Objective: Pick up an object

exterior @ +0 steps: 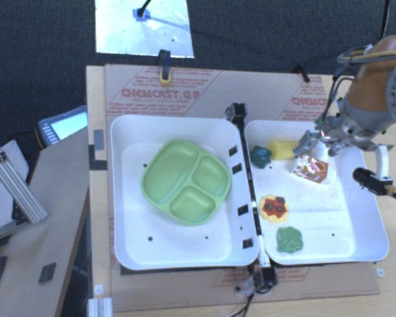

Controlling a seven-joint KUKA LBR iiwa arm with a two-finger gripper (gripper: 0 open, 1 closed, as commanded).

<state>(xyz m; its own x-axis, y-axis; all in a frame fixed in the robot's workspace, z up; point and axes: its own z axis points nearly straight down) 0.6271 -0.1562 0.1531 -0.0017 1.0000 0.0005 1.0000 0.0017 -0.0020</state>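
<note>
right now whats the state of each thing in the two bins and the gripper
green divided plate: flat in left bin, nothing on it
teal block: right bin, touching yellow item
yellow item: lying flat
red-and-white packet: under gripper
pizza toy: flat
green leafy toy: flat
gripper: above packet

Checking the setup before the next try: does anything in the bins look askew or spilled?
Nothing is spilled or damaged. The green divided plate sits rotated in the left bin, not square to its walls. The right bin's small items lie loosely scattered.
</note>
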